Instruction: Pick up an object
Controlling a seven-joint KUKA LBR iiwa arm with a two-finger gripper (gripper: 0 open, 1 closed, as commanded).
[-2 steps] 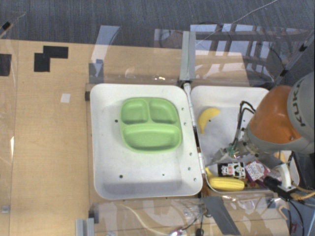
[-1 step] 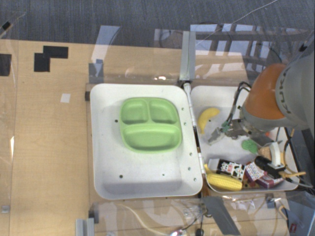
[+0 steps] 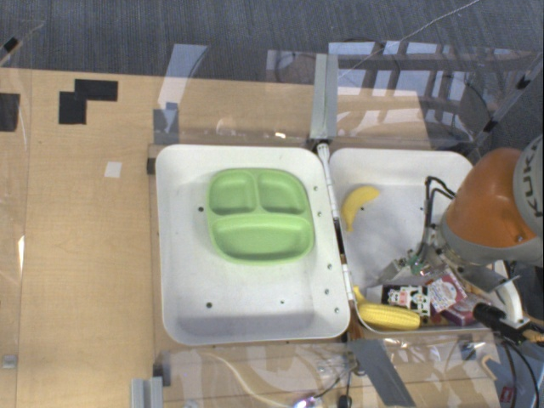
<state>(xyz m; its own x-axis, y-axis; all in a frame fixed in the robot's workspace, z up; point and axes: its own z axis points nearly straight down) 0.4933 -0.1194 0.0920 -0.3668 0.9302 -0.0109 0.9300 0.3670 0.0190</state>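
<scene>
The pincer point(image 3: 414, 264) is down low in the right bin point(image 3: 399, 164), hanging just above the clutter at its near end, and from here I cannot tell how it is set, nor whether it has anything in it.

Now across from the left. There's pale wooden bench point(image 3: 76, 253), with black blocks point(image 3: 85, 100) marked on it near the far edge. Then the left bin point(image 3: 183, 228), white and shallow, and in it a green divided plate point(image 3: 257, 213), lying flat, two small sections on the far side and one long one on the near side.

Over the rim into the right bin: a yellow banana point(image 3: 357, 204) lies by itself near the left wall, well apart from the rest. At the near edge, a corn cob point(image 3: 387, 316) lies along the wall, yellow, touching a small dark carton point(image 3: 406, 297) just behind it. Beside that sits a red and white packet point(image 3: 445, 295), with something dark red point(image 3: 460, 314) tucked by it.

Above that heap, the arm's orange band point(image 3: 484, 202) bulks in from the right, grey wrist beneath it.
</scene>
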